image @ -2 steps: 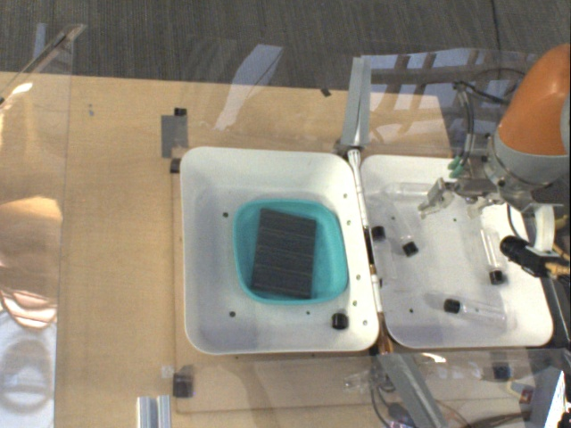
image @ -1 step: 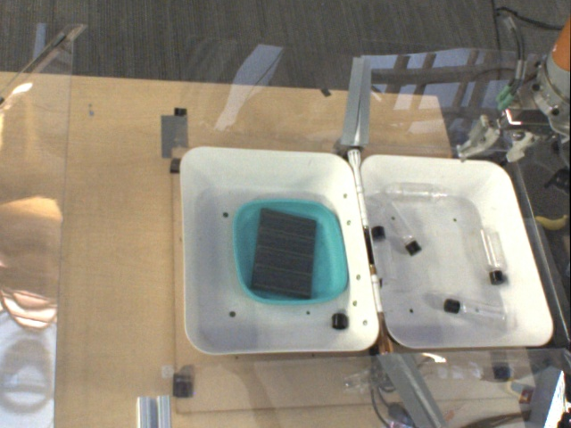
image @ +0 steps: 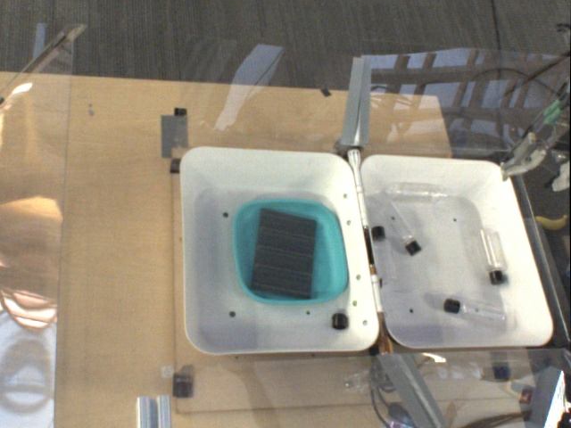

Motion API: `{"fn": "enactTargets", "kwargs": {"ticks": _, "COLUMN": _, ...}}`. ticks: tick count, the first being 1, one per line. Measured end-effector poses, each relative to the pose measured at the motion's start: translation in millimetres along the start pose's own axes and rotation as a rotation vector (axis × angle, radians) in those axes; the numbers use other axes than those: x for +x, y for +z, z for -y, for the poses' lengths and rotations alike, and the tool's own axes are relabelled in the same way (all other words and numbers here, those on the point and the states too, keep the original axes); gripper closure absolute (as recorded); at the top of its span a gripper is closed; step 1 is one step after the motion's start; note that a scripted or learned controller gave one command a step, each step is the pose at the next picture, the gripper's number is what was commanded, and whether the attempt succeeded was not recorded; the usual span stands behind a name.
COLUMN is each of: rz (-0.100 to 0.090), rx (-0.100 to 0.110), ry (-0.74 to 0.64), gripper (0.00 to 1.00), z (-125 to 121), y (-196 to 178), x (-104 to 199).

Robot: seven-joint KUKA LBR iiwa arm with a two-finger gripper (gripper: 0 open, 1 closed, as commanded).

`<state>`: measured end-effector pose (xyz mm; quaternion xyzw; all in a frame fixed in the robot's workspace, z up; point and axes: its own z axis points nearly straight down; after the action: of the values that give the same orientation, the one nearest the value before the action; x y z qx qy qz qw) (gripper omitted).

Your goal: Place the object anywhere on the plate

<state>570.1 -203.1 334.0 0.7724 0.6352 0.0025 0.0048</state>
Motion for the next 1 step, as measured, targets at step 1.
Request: {"fn": "enactTargets", "kwargs": {"ticks": 1, "rz": -0.002, "rx": 0.005, "ry": 0.065, "gripper": 0.00, "z": 87.7, "y": 26.0, "x": 28.6}}
